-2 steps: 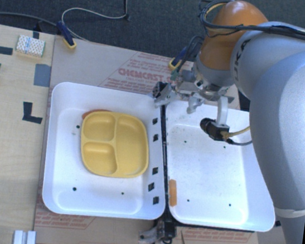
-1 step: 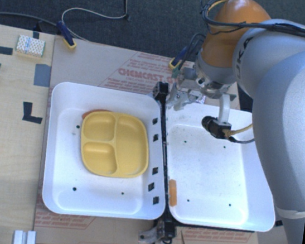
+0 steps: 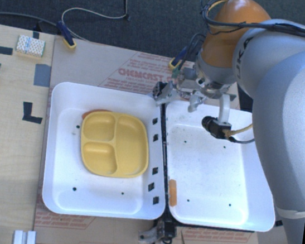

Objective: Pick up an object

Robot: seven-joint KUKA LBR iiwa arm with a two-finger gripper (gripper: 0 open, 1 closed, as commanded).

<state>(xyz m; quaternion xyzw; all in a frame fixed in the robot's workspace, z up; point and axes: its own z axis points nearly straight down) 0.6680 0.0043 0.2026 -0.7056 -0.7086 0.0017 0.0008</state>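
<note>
While the gripper hangs over the bins holding nothing, its grip unclear, it must next reach the orange piece.

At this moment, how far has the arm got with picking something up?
Nothing looks picked yet. The yellow divided plate lies flat in the left bin, and a small orange piece sits at the right bin's left wall. The gripper hovers at the far edge near the divider between the bins, with no object seen in it. Approach, grasp and lift remain.
</note>
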